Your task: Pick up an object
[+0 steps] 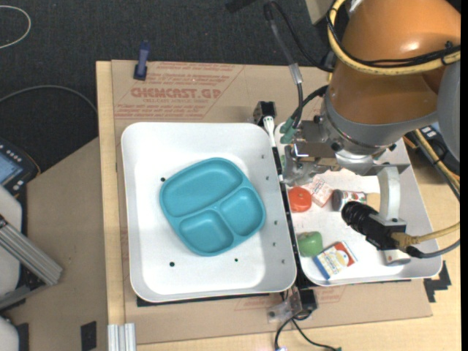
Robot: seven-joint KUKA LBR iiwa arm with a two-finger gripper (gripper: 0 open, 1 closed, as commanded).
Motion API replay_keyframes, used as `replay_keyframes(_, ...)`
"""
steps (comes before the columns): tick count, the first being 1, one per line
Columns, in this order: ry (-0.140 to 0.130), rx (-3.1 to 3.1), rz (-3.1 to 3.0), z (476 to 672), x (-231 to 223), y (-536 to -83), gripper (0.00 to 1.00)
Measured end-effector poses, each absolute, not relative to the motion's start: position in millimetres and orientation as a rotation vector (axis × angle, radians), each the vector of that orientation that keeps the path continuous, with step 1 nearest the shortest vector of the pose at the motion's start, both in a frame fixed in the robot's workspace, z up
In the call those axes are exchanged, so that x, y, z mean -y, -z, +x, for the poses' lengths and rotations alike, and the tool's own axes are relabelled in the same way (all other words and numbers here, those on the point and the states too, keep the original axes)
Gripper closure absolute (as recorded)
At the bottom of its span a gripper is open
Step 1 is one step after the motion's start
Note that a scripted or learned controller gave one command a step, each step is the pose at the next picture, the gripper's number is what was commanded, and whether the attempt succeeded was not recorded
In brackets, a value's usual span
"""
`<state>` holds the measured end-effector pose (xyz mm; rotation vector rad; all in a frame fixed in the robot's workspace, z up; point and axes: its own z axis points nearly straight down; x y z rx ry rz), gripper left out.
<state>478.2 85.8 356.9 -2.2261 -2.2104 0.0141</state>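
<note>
Bench with two white bins on brown board. I cannot tell the jaw state; the gripper point(301, 168) hangs over the right bin point(420, 196). Just beside it lies a red object point(299, 199), probably light and rigid; I would grasp across its width.

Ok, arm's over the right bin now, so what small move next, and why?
Probably ease straight down a little toward the red object. The gripper hangs just above the right bin, close by it, while the green object and the small carton lie further off.
</note>
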Motion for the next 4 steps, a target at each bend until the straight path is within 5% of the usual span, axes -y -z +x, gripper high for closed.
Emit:
replay_keyframes(1,0.009,2.227,-2.22,479.7,-116,-407,1.0)
replay_keyframes(2,0.018,2.235,-2.21,478.8,-206,-479,1.0)
replay_keyframes(3,-0.013,2.208,-2.23,478.9,-113,-411,1.0)
replay_keyframes(4,0.004,2.223,-2.223,479.9,-119,-425,1.0)
